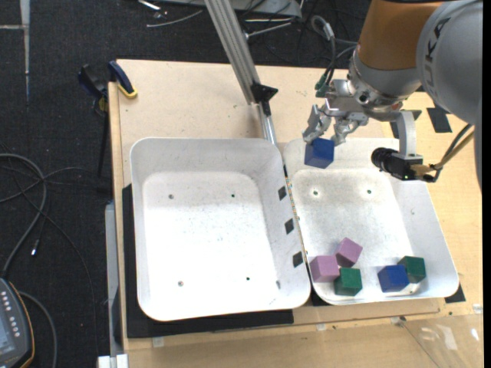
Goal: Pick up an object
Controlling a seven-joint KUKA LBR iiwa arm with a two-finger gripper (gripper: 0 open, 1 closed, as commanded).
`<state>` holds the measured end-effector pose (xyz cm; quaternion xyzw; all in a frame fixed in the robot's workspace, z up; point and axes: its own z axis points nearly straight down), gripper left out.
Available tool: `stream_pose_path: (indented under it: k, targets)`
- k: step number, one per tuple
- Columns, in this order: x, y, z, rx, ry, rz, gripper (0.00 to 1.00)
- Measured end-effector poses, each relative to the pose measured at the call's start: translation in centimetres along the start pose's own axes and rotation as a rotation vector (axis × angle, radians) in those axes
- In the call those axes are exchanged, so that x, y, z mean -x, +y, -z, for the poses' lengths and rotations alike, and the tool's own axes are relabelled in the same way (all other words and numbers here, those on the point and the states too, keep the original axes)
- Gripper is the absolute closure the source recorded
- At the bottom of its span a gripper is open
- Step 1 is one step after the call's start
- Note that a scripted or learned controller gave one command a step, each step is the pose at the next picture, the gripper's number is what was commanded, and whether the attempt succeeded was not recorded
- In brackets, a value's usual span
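Claw (pixel 327 132) grips blue cube (pixel 320 152) (just beneath its fingertips) above right bin (pixel 430 213).

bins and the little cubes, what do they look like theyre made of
Both bins, left and right, look like thin moulded white plastic: rounded rims, matt, speckled with scuffs. The cubes, such as the purple one and the green one, look like painted wood or dense foam: flat even colour, no shine. Which of the two is unclear.
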<state>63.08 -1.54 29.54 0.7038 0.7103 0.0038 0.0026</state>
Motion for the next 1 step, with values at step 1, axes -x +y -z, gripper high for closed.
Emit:
stream_pose_path:
  k: [1]
  targets:
    - [-7.18, -0.72, -10.61, -0.019, 0.0, -0.001, 1.0]
